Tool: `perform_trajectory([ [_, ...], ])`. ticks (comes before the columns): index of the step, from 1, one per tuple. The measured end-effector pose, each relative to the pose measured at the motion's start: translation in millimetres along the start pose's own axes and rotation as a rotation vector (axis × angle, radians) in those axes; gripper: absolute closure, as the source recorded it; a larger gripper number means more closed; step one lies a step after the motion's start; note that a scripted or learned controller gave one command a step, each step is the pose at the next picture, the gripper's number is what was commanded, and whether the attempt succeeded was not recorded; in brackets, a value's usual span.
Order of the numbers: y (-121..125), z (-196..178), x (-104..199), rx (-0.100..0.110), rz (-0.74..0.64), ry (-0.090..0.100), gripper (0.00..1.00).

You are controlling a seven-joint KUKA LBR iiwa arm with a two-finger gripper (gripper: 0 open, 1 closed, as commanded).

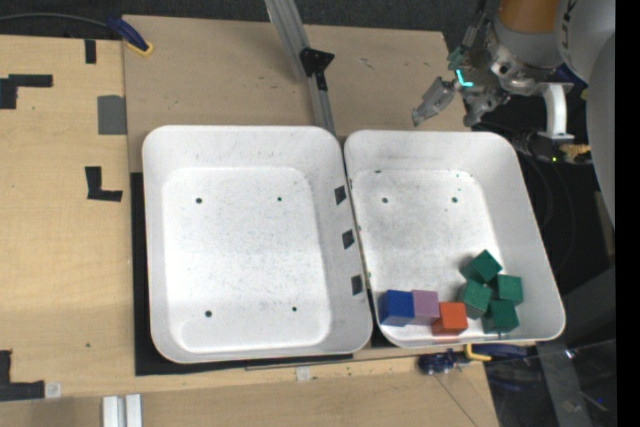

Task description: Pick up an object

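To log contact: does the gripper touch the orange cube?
Apart. The camera view shows the gripper above the bin's far rim, the orange cube near its front wall.

both bins [240, 147] are white with dark speckles; in the right bin's [520, 177] near corner: blue cube [397, 306], lilac cube [425, 304], orange cube [452, 317], four green cubes [492, 288]

The one camera is fixed above the bench [230, 65] and looks down at a slant. It stands far enough to take in both white bins whole: the left bin [150, 215] lies in the middle of the frame, the right bin [520, 195] toward the right side. The far edge of the bench is at the top, the near edge at the bottom. The arm [545, 0] enters at the upper right corner.
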State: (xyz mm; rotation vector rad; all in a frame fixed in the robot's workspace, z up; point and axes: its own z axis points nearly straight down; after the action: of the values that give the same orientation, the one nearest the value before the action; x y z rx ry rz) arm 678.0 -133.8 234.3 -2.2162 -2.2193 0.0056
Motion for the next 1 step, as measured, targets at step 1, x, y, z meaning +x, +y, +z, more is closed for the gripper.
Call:
perform_trajectory([
  [1, 0.8, -3.2, -0.5, -0.004, 0.0, -0.003, 0.0],
])
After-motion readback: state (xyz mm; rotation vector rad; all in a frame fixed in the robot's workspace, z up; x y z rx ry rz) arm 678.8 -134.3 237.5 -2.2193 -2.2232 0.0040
